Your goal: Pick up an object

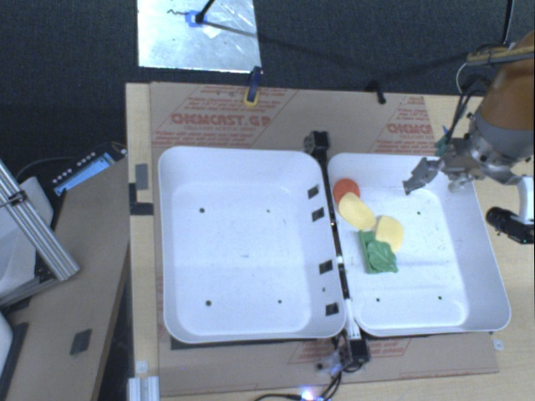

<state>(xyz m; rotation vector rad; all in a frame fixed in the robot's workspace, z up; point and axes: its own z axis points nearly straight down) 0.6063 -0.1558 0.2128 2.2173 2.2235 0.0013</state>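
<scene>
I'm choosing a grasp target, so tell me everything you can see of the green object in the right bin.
The green object is a small, flat-looking piece, bright green with an irregular, somewhat crumpled outline, possibly soft plastic or fabric. It lies on the floor of the right bin, near the bin's left side, at the low end of a small cluster. A yellow piece overlaps or touches its upper right edge, and another yellow piece sits just above it. The gripper is apart from it, toward the bin's upper right.

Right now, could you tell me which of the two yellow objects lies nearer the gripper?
The right-hand yellow piece, touching the green object; the other yellow piece sits beside the bin's left wall.
</scene>
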